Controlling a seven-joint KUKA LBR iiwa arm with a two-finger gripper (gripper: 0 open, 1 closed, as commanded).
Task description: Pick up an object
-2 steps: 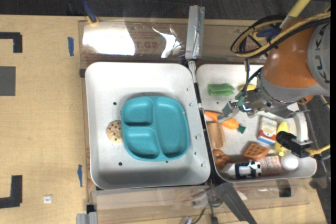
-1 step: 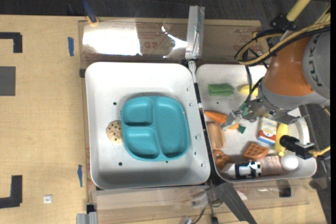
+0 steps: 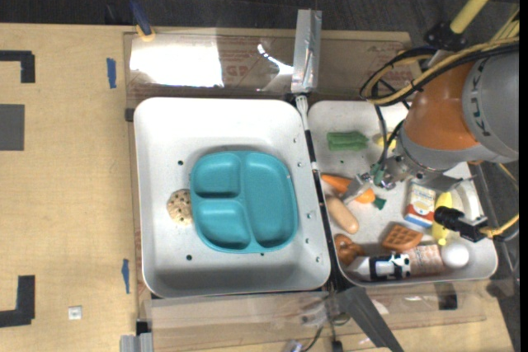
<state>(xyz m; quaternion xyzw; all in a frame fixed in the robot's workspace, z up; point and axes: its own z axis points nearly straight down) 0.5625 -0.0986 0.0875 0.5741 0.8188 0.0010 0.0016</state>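
Observation:
My gripper (image 3: 380,176) hangs low over the middle of the right bin (image 3: 487,264), under the grey and orange wrist. Just left of it lies an orange carrot (image 3: 334,182), and an orange wedge (image 3: 363,195) and a small green piece (image 3: 381,202) sit right below it. A green toy (image 3: 346,140) lies toward the back of this bin. A tan roll (image 3: 344,217), a brown piece (image 3: 346,248), a waffle (image 3: 402,237) and a black and white bottle (image 3: 391,265) lie along the front. The wrist hides whatever is directly beneath it.
The left bin (image 3: 157,136) holds a teal divided plate (image 3: 245,199) with a cookie (image 3: 180,206) beside its left edge. A small carton (image 3: 421,207), a yellow toy (image 3: 443,214) and a pale bottle (image 3: 437,258) crowd the right bin's right side. Cables loop behind the arm.

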